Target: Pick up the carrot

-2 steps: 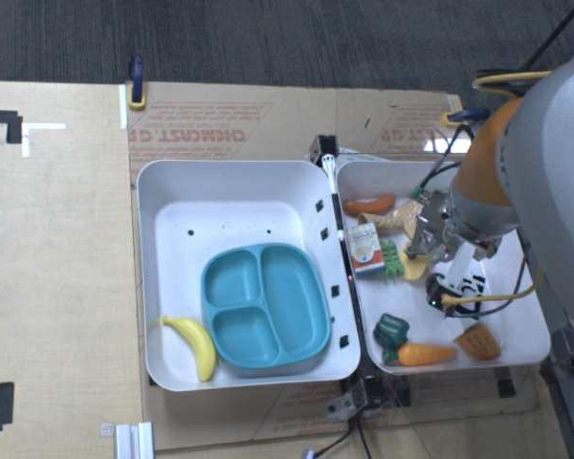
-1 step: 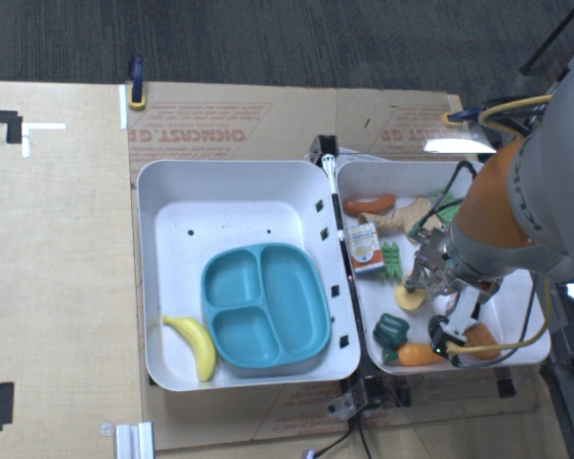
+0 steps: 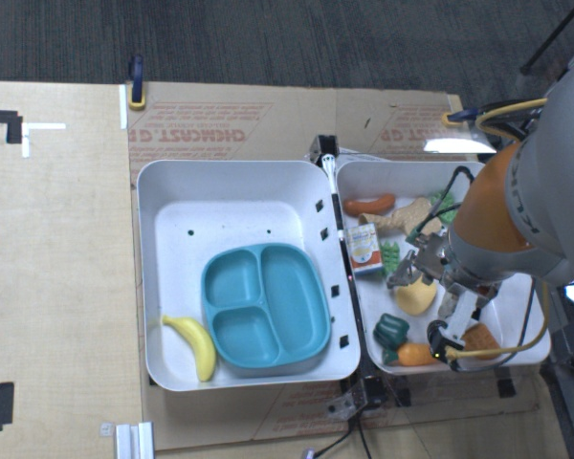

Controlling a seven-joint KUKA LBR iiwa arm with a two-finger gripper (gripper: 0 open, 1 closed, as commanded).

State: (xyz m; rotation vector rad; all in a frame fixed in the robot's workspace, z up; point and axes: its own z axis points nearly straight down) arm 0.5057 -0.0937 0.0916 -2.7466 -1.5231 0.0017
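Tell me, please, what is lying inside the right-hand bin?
A sausage, a carton, a green pepper, the carrot and a yellow fruit. The arm covers the rest.

Carrot [image 3: 417,355]: small, orange, stubby
Pose: lying flat
Location: right bin [image 3: 402,175], near front wall, just right of a dark green pepper [image 3: 391,331]
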